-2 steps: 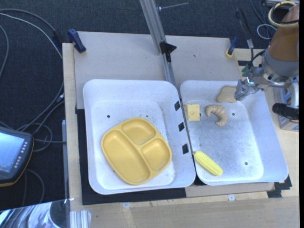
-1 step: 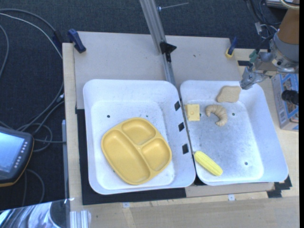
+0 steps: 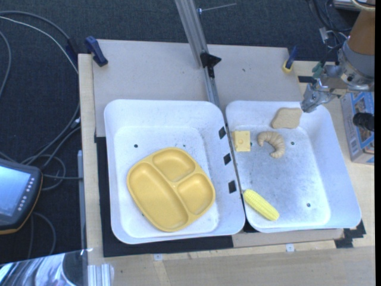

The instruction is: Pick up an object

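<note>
At upper right, the pincer [image 3: 311, 102] hovers over the right bin's [image 3: 333, 177] far rim, its state unclear, just beside the bread slice [image 3: 286, 118]; a croissant [image 3: 273, 142] lies nearby.

Wooden bench [image 3: 149, 70], two white bins [image 3: 119, 159] side by side

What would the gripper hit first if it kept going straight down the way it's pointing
Probably the tan bread slice, just down-left of the gripper at the right bin's back rim; depth is unclear, so it might meet the rim instead.
</note>
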Controlling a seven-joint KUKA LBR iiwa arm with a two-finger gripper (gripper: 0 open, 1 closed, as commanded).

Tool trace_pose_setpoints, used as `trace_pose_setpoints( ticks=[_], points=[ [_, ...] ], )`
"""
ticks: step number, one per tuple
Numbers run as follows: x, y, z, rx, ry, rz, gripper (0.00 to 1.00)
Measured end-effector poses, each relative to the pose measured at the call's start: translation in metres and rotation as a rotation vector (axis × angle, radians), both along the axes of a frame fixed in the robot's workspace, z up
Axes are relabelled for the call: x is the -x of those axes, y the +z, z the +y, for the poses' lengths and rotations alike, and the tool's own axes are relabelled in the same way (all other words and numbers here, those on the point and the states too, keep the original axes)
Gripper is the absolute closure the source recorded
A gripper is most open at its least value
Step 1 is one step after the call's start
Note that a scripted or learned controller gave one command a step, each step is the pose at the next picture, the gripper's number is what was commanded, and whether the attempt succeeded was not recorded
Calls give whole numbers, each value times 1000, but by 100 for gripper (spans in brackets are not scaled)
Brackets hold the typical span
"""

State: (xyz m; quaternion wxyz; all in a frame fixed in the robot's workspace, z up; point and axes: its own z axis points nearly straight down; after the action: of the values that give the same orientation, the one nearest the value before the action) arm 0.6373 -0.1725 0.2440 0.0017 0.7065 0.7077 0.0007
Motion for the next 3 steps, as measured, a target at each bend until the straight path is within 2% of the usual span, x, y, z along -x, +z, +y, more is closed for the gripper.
trace_pose_setpoints(
  ticks=[1, 3],
  points=[
    [7, -11, 58, -5, 4, 7, 100],
    [2, -14, 170, -5, 5, 5, 100]
  ],
)
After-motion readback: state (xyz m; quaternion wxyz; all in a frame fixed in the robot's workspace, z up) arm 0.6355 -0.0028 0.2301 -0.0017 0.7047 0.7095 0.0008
